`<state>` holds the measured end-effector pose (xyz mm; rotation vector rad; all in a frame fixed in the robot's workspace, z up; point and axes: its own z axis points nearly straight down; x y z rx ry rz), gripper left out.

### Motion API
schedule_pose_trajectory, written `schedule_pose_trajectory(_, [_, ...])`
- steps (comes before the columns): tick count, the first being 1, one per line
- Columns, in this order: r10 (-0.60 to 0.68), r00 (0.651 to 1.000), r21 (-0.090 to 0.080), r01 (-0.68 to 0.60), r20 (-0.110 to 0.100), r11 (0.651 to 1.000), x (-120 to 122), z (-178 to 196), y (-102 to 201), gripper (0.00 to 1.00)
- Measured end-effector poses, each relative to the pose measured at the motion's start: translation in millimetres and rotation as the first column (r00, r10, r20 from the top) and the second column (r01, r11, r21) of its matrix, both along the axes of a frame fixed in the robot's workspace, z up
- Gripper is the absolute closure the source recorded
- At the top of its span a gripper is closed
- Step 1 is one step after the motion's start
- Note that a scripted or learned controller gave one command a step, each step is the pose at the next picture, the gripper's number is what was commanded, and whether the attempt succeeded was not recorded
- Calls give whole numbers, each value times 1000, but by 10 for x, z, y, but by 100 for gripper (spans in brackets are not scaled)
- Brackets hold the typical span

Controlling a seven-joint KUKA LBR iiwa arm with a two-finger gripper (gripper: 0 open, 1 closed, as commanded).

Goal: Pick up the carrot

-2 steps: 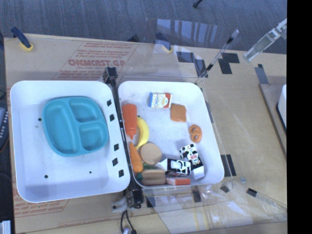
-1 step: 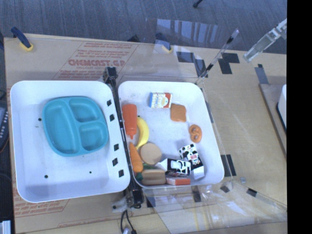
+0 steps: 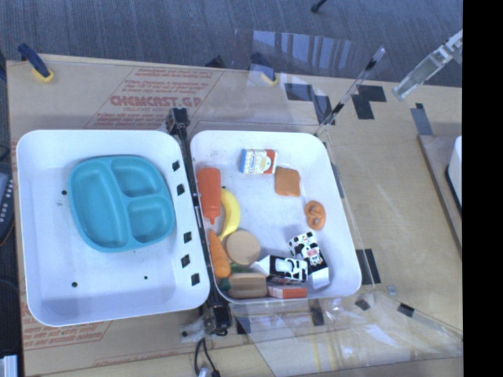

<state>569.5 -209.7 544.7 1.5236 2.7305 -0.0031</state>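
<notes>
The carrot (image 3: 219,255) is a short orange wedge lying against the left wall of the right bin (image 3: 338,210), towards the front. Its narrow end points to the back of the bin. It is wedged between that wall and a round tan disc (image 3: 243,247) on its right. A red-orange bottle (image 3: 209,193) lies just behind it, and a yellow banana (image 3: 229,213) curves beside that bottle. A brown bread-like block (image 3: 248,285) touches the carrot's front end.
The right bin also holds a small milk carton (image 3: 258,162), an orange square piece (image 3: 288,181), a small orange pastry (image 3: 315,214), cow-patterned boxes (image 3: 302,258) and a red bar (image 3: 287,292). A blue divided plate (image 3: 122,203) lies in the left bin (image 3: 39,273).
</notes>
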Motion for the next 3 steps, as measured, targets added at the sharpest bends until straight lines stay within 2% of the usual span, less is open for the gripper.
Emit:
schedule_pose_trajectory(1, [206, 978, -5, -206, 4, 978, 55, 8, 3, 0])
schedule_pose_trajectory(2, [335, 942, -3, -335, -1, 942, 330, 4, 11, 0])
schedule_pose_trajectory(3, [334, 943, -3, -334, -1, 943, 328, 6, 6, 0])
